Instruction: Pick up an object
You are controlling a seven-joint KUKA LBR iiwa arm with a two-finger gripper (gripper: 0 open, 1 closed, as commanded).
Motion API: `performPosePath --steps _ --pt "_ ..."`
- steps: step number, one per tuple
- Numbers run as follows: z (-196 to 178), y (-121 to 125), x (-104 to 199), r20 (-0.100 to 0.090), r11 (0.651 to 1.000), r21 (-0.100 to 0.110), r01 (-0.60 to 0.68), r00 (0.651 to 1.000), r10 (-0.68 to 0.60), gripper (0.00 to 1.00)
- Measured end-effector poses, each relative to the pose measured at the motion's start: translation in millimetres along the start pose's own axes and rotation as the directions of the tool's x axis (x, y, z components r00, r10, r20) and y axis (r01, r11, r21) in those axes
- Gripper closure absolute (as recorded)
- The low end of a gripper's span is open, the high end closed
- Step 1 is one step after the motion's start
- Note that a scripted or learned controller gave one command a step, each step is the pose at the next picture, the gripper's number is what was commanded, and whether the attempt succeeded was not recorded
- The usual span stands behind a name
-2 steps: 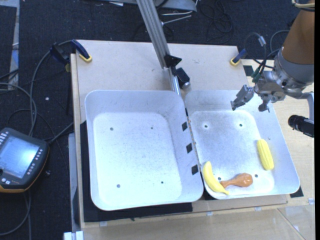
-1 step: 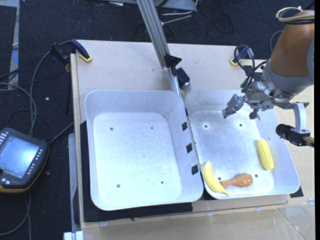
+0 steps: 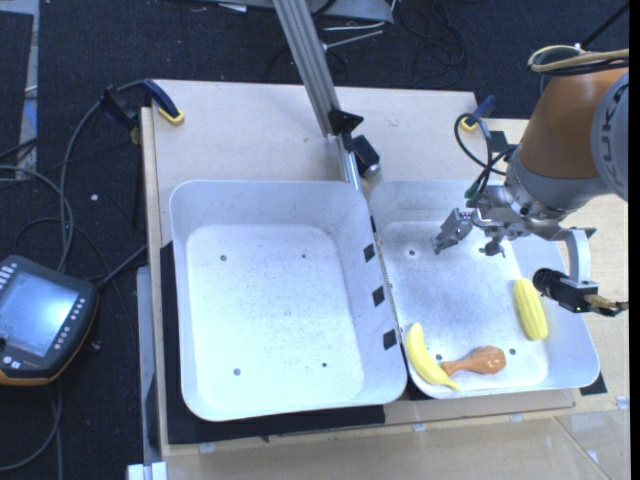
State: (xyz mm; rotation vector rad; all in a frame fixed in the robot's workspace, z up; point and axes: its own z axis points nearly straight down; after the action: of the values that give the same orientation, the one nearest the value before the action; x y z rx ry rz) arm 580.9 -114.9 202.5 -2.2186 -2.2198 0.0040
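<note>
Three objects lie in the right bin (image 3: 420, 208), all on the near side of the gripper (image 3: 470, 230): a corn cob (image 3: 530, 308) closest to it, toward the bin's right wall; a chicken drumstick (image 3: 478, 361) further off, near the front rim; and a banana (image 3: 424, 356) beside the drumstick, tucked against the wall shared with the left bin (image 3: 200, 208). The gripper hangs over bare bin floor, apart from every object, with nothing between its fingers; whether they are spread or closed cannot be told from this angle. Nothing has been picked yet. Risks, as a judgement: a descent from the present spot would close on floor alone. The corn is round and smooth and could roll out from a pinch across its width. The banana sits so tight to the wall that one finger may strike the rim. The drumstick's thin end touches the banana, so a grab there could drag both.
</note>
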Motion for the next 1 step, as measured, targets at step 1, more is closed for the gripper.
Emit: performPosePath --steps 1 --pt "62.1 -5.8 1.6 0.000 1.000 0.002 -0.001 1.000 0.001 0.00"
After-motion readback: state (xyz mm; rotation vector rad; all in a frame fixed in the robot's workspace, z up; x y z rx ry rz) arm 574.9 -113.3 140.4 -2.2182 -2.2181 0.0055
